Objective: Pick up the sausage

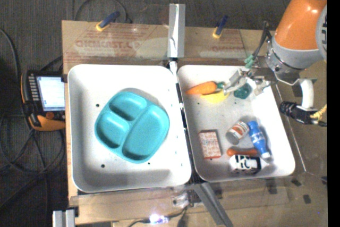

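**A:** Where is the sausage from your gripper (pixel 234 85)?

**B:** It's well apart from it. The gripper hangs over the far part of the right bin (pixel 212 119); the sausage (pixel 241 152), which I take to be the short reddish-orange piece, lies near that bin's front edge, so you'd have to come toward the camera and a touch to the right.

**A:** How does it lie?

**B:** Its long axis runs roughly across the view, left to right; you'd want the jaws closing across it, front to back.

**A:** And the jaws now?

**B:** I cannot tell how far open they are; the tip is small and blurred against the clutter. Nothing shows clearly as gripped, so treat it as holding nothing.

**A:** What's under the gripper now?

**B:** A carrot (pixel 202 87) and a yellow piece (pixel 215 96) sit just to its left; a small teal thing (pixel 243 93) sits right at its tip. None of these is your target; lift clear of them first.

**A:** What crowds the sausage?

**B:** Plenty. A black-and-white object (pixel 245 163) touches or nearly touches its front side; a blue bottle (pixel 257 139) lies at a slant by its right end; a small can (pixel 239 129) sits just behind it; a reddish box (pixel 210 144) sits to its left, a little apart. My judgement is that the front side is the tight one; a wide descent may land on the black-and-white object.

**A:** And the left bin (pixel 85 93)?

**B:** It holds a teal divided plate (pixel 133 125); that's out of your way.
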Controlling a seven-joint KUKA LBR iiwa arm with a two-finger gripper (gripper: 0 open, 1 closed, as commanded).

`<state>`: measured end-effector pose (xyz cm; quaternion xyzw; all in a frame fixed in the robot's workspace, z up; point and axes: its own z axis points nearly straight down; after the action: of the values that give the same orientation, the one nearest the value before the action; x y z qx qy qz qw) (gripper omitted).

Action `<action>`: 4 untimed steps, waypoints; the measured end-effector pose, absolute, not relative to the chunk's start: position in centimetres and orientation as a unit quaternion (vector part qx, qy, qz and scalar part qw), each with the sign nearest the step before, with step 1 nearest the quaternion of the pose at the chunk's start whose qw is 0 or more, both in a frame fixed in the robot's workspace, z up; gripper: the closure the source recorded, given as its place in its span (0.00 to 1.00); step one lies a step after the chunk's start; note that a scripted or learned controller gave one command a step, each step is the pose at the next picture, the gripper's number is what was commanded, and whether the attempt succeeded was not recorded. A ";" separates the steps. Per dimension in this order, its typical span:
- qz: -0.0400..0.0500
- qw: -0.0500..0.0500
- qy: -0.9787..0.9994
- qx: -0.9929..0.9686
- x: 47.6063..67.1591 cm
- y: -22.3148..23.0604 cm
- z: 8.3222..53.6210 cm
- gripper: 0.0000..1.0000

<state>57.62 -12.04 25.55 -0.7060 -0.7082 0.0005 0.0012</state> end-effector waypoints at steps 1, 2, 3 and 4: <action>0.001 0.001 -0.668 -0.744 62.5 -7.7 29.2 0.00; 0.002 0.001 -0.612 -0.791 65.0 -3.6 18.2 0.00; 0.002 -0.001 -0.653 -0.757 64.7 -6.0 19.0 0.00; 0.001 0.000 -0.612 -0.791 65.2 -9.7 20.5 0.00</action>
<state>65.19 -9.73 20.47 -0.7910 -0.6119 0.0013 0.0003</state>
